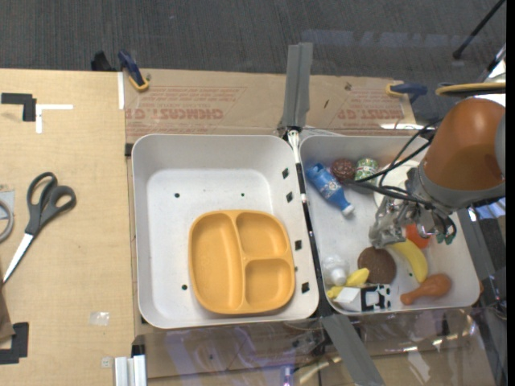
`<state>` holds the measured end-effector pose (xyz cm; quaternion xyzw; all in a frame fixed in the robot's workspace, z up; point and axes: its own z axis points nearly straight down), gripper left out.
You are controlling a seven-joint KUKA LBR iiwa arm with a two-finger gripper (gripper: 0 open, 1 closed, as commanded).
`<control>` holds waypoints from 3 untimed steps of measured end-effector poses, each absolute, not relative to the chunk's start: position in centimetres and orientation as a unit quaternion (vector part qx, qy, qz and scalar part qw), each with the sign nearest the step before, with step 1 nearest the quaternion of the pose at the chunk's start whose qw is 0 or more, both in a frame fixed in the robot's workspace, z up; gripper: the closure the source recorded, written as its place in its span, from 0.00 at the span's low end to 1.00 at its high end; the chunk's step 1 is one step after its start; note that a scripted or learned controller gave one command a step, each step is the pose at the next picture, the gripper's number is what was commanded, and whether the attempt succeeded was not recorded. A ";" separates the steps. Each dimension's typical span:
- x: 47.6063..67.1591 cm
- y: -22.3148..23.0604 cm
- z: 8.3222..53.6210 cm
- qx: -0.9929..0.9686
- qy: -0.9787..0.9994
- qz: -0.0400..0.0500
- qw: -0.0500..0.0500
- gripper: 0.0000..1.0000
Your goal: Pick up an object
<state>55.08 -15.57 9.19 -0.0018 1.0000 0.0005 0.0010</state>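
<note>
arm comes in from the right, orange band above wrist, w/ the end effector (392, 230) hanging low inside the right bin (463, 296), about mid-bin. can't tell if its fingers are apart or together, metal parts and cables blur into each other there. nothing visibly between the fingers.

right bin contents: blue bottle (329, 186) lying tilted nr the upper left, white cap end pointing down-right. dark red ball (344, 168) and a green-white round thing (366, 168) side by side at the top, just right of the bottle. brown round object (376, 264) just below the end effector, close to it; touching or not, can't tell. banana (414, 259) right of the brown one, curving down. small orange-red item (418, 233) just above the banana, partly behind the wrist hardware. orange-brown drumstick-shaped toy (426, 289) at the lower right. small yellow piece (355, 277) and a white-black box (366, 297) along the bottom left edge, w/ some small white bits beside them.

left bin (153, 240) holds a yellow divided plate (241, 260), 3 compartments, sitting lower centre.

on the table (72, 312), left of the bins: scissors (36, 215) w/ black handles, well apart from both bins. cardboard sheet (209, 103) lies behind the bins, blue clamp (133, 69) at its upper left corner.
</note>
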 end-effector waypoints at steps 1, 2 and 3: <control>55.1 -15.6 9.2 -0.002 1.000 0.000 0.001 0.00; 63.4 -10.8 9.4 0.042 0.999 0.000 0.003 0.00; 60.9 -19.0 9.4 0.055 0.998 0.000 0.003 0.00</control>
